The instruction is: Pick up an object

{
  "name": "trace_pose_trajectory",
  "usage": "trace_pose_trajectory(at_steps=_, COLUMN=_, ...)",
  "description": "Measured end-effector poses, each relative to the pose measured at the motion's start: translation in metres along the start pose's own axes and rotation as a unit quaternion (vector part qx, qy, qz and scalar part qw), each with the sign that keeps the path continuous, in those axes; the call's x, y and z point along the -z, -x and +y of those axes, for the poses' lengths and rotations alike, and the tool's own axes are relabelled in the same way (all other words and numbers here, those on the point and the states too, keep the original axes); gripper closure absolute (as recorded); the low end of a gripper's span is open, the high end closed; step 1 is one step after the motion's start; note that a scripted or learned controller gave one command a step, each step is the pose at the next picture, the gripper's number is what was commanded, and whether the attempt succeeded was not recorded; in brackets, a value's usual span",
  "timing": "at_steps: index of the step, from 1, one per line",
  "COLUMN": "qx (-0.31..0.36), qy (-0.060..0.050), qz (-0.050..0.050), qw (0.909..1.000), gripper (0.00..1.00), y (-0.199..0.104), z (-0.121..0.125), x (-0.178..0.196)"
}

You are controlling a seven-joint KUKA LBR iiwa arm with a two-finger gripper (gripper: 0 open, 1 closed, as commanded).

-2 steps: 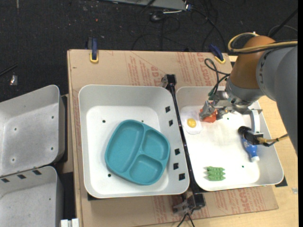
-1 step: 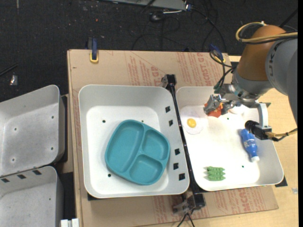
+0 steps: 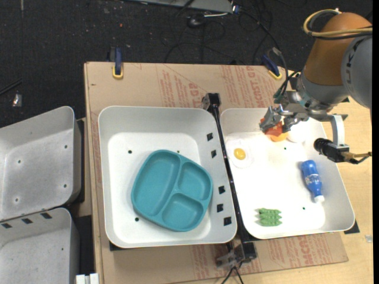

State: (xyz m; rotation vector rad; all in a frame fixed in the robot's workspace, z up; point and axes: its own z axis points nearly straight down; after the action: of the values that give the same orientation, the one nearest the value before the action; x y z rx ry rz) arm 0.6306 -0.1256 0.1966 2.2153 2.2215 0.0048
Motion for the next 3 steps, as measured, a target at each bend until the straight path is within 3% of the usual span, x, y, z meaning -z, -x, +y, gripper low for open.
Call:
trace_pose_trajectory(at_steps=1, qx=0.0, qy=0.0, qz=0.0, qw=1.0, gripper=1.0, y=-0.004, z=0.004, x=0.044)
trace_pose_trajectory(at_steps=2, qx=0.002, qy=-0.003, qz=0.001, qw=1.0, gripper=1.0, y=-0.049, z=0.002, x=0.042)
trace_pose_trajectory(at_steps=3, qx=0.002, qy=-0.001, qz=0.001, qw=1.0, gripper=1.0, y=-0.102, z=0.017, x=0.04)
